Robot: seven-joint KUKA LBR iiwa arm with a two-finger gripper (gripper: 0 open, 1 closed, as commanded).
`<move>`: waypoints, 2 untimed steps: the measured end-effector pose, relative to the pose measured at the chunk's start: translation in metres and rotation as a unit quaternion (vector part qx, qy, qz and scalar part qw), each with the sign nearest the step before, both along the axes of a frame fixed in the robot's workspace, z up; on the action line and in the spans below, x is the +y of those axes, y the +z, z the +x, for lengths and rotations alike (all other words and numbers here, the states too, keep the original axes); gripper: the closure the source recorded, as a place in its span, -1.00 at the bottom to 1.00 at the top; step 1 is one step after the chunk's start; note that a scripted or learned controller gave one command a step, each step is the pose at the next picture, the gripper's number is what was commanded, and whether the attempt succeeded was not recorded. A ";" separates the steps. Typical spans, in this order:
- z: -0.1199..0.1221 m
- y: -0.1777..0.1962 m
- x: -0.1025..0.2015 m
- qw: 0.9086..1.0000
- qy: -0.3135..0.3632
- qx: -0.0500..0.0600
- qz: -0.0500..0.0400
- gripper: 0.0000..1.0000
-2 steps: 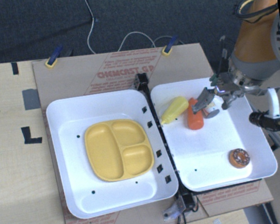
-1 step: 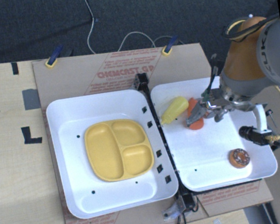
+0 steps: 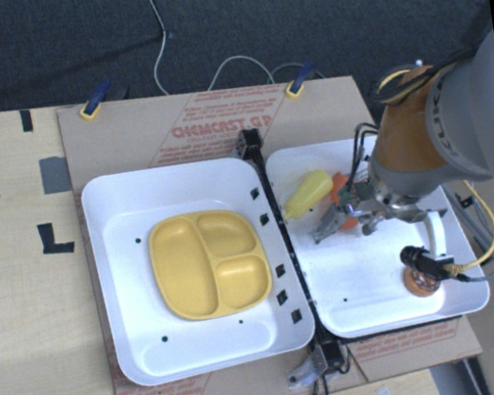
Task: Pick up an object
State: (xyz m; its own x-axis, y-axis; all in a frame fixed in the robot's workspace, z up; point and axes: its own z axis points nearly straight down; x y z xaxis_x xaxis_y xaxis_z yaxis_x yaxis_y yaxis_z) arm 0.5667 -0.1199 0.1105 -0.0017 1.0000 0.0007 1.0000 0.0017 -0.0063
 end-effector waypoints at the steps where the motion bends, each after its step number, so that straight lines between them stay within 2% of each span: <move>1: 0.000 -0.027 0.001 1.000 0.000 -0.002 -0.001 -1.00; 2: 0.000 -0.016 0.001 1.000 0.000 -0.003 -0.001 1.00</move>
